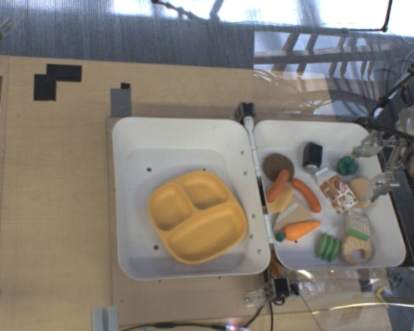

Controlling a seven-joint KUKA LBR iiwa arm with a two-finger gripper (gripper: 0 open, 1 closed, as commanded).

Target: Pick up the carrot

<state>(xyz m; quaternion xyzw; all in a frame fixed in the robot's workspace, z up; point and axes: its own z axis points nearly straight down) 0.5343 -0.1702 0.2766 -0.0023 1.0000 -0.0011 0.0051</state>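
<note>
Locating the carrot (301, 229) comes first: it lies in the right bin (393, 248), toward the near left corner, close to the divider between the two bins. The gripper (376, 165) hangs over the far right rim of that same bin, released, its two metal fingers standing apart with nothing between them. From the gripper, the carrot lies well apart toward the view's left and nearer the camera, with most of the bin's clutter in between.

The carrot's long axis runs roughly left to right, slightly tilted; the green stub points at the divider and the orange taper points back toward the gripper's side. A grasp would probably need the fingers closing across this axis at the thicker middle.

Material notes:
- Carrot: smooth, glossy, toy-like; tapered cone — likely to slip if pinched near the tip.
- Pale wedge (294, 215): flat, touching or just beside the carrot's far side.
- Green pod-like piece (326, 246): ribbed, just beside the tip.
- Yellow divided plate (167, 234): smooth plastic, in the left bin (131, 185).
</note>
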